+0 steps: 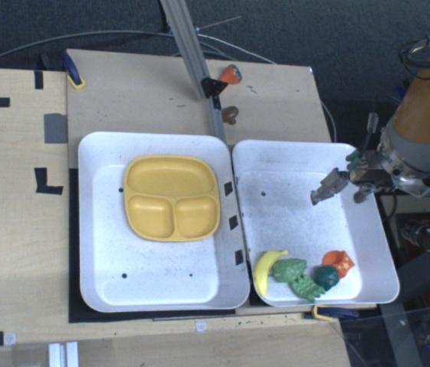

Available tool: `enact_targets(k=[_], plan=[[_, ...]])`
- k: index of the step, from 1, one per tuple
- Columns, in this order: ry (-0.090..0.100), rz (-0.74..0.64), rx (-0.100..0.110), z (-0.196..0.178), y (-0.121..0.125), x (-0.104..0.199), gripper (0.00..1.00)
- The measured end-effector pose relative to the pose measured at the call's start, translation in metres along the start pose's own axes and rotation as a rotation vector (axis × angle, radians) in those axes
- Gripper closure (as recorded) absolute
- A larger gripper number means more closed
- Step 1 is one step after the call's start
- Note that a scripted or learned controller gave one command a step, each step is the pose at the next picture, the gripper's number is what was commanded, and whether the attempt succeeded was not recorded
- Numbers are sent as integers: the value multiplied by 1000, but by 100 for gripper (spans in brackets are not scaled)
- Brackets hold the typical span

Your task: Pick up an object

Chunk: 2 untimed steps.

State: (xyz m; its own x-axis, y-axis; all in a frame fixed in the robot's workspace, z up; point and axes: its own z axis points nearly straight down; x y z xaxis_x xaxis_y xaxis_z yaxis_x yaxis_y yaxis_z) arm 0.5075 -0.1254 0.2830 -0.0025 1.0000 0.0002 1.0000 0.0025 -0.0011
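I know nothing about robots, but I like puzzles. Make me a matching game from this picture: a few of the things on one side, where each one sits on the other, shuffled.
Things:
1. yellow divided plate
2. banana
3. orange toy
4. gripper

Places:
A. over the upper right part of the right bin
B. in the left bin
C. near edge of the right bin, leftmost of the pile
D. near edge of the right bin, rightmost of the pile

Pairs: 1-B, 2-C, 3-D, 4-A

Fixed overhead camera — slanted over both bins (pixel 85 205).
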Motion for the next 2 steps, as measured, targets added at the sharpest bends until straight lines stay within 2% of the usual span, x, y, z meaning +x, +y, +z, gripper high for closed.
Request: enact_targets(k=[1,2], plan=[[0,0,0,0,0,0,0],[0,2,5,43,-3,-1,0]])
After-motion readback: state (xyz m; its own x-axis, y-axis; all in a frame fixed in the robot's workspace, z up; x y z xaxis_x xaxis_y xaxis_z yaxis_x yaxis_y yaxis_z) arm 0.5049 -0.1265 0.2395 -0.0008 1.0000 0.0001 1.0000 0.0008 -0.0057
